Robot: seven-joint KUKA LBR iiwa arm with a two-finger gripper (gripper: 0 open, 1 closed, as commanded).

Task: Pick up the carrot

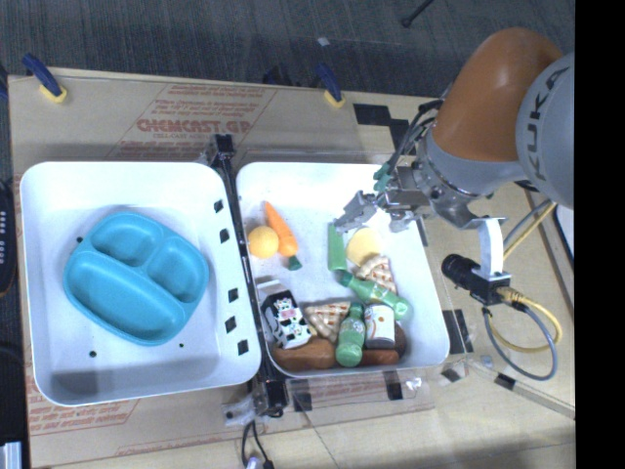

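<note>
Carrot (280, 229) lies ungrasped in right bin (312, 179), beside a yellow ball (262, 241). Gripper (363, 211) is poised right of it; jaws' state cannot be told. Pickup not yet done.

A brown board (195, 115) printed with red lettering covers the table (547, 379). Blue clamps (44, 78) grip its far edge. Beyond lies dark grey carpet (195, 18).

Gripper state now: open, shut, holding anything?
Gripper: over the right bin, fingers' state cannot be told; carrot lies apart from it.
</note>
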